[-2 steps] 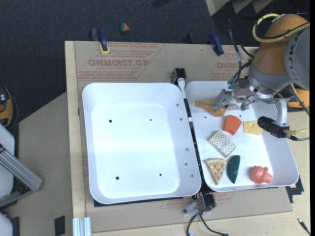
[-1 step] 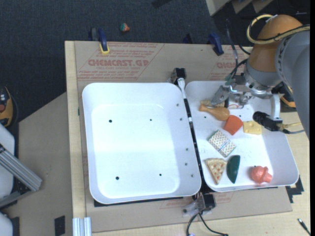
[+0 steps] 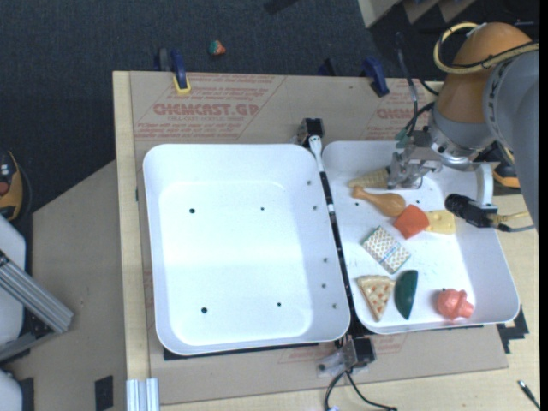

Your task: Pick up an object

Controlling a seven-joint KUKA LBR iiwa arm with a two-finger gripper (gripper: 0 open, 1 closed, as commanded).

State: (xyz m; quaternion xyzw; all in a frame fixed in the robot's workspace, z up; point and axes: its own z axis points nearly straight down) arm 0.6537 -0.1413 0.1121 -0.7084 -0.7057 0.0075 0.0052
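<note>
You'll see the gripper [image 3: 409,171] down in the upper part of the right bin [image 3: 479,264], upper right of the frame. The grey arm [image 3: 518,101] w/ its orange band [image 3: 469,88] comes in from the right edge. Can't tell from this angle whether the gripper is clenched or released, & nothing can be seen held in it.

Pickable items all sit in the right bin:
- Tan cone [image 3: 368,179]: just left of the gripper, tip pointing left, so close you can't tell if they touch.
- Tan drumstick [image 3: 381,200]: right below the cone, lying approx. horizontal.
- Orange-red block [image 3: 412,221]: at the drumstick's right end, below the gripper.
- Pale yellow piece [image 3: 442,222]: beside the block on its right, touching or nearly so.
- Checkered white packet [image 3: 385,248]: centre of the bin, turned diagonal, apart from the block.
- Pizza slice [image 3: 374,294]: lower left of the bin, near the divider.
- Dark green item [image 3: 405,293]: just right of the slice, upright in the frame.
- Red-pink lump [image 3: 454,303]: lower right corner area, apart from the green one.

The left bin [image 3: 231,247] fills the frame's centre-left, edge to edge w/ the right bin. Both rest on the tan bench board [image 3: 214,101], w/ blue clamps [image 3: 180,62] along its top edge.
</note>
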